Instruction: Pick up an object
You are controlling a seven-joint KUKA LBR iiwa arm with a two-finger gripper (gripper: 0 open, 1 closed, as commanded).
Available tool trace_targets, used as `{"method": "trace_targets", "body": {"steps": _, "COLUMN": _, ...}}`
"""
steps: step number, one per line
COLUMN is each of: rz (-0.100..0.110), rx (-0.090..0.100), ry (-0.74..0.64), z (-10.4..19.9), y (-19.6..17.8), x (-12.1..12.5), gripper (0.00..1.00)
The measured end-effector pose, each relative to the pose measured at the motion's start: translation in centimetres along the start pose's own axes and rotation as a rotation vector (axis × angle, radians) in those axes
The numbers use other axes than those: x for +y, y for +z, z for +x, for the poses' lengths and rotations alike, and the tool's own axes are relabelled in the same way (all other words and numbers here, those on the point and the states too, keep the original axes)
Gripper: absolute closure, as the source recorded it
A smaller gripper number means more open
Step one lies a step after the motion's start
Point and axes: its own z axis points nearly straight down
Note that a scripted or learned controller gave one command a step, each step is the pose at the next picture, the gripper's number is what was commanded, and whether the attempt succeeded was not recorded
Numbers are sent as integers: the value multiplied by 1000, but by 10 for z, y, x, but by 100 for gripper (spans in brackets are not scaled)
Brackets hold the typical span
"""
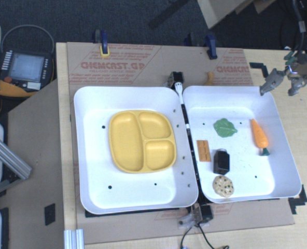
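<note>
Hovering open end effector [281,81], carrot [259,134] below

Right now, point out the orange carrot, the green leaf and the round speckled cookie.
orange carrot [259,133], camera view, middle of its body
green leaf [225,127], camera view, its centre
round speckled cookie [223,185], camera view, middle of its top

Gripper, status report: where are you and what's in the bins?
Gripper open, holding nothing, above right bin's far corner. Carrot nearest, untouched. Nothing in the way.
</note>
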Motion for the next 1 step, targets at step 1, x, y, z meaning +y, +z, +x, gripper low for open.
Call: {"method": "trace_targets", "body": {"steps": 1, "rz": -14, "rx": -3, "ry": -4, "z": 1, "y": -9, "x": 2, "gripper": 0}}
